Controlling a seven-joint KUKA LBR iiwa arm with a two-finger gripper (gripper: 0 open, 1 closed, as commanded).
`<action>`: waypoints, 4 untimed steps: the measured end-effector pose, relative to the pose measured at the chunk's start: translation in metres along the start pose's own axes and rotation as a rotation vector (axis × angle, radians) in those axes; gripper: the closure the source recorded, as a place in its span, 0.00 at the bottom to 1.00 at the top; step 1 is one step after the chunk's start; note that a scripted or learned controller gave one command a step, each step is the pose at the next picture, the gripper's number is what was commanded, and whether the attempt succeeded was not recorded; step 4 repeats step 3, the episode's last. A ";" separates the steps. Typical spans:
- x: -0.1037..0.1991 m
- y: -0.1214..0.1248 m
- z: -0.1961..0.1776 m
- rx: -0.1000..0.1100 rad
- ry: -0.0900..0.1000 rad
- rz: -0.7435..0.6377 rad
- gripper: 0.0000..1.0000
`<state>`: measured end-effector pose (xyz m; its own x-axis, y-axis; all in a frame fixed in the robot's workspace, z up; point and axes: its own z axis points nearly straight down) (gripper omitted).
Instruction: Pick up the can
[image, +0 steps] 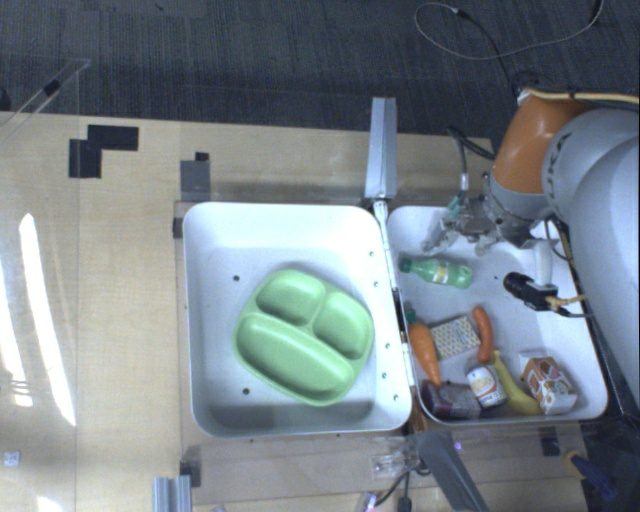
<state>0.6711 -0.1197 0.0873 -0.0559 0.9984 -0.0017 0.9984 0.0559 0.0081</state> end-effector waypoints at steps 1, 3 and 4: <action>-0.004 -0.064 -0.002 0.000 0.001 0.010 0.00; -0.003 -0.061 -0.014 -0.009 0.002 0.008 0.00; -0.003 -0.061 -0.014 -0.009 0.002 0.008 0.00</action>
